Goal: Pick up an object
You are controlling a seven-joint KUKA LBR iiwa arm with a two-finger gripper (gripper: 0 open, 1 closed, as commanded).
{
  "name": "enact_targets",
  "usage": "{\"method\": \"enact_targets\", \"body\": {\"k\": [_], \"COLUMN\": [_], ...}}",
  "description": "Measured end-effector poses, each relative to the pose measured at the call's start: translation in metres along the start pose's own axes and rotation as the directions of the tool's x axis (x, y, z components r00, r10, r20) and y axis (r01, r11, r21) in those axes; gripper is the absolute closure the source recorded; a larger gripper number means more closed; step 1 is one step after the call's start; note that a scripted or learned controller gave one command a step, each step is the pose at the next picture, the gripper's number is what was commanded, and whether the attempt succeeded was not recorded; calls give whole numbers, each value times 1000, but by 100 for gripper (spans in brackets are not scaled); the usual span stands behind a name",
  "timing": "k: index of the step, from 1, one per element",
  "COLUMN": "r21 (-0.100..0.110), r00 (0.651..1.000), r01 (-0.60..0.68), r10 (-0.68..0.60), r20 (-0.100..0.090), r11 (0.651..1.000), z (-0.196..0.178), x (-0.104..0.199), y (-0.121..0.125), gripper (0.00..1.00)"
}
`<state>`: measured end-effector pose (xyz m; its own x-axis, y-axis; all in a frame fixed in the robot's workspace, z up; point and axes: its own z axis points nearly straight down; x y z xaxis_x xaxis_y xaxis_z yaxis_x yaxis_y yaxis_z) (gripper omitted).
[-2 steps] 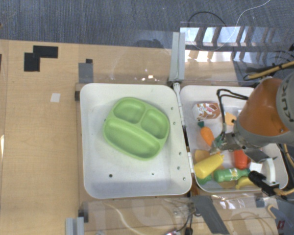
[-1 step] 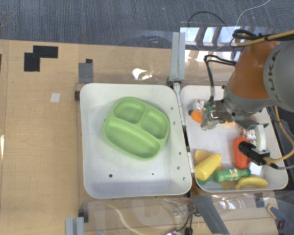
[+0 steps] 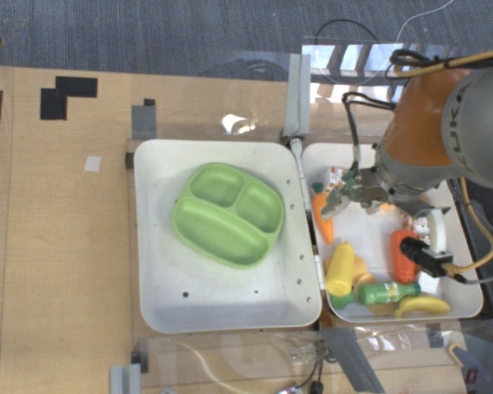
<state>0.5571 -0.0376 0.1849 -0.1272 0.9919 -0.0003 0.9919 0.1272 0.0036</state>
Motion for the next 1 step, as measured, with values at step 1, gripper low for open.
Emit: {"method": "enact_targets", "body": {"k": [1], "r21": [0], "r00": [990], "r01": [-138], "r10": [138], "r20": [2], "r11": [990], "z": [0], "x": [-53], "y": [91], "gripper": [0]}}
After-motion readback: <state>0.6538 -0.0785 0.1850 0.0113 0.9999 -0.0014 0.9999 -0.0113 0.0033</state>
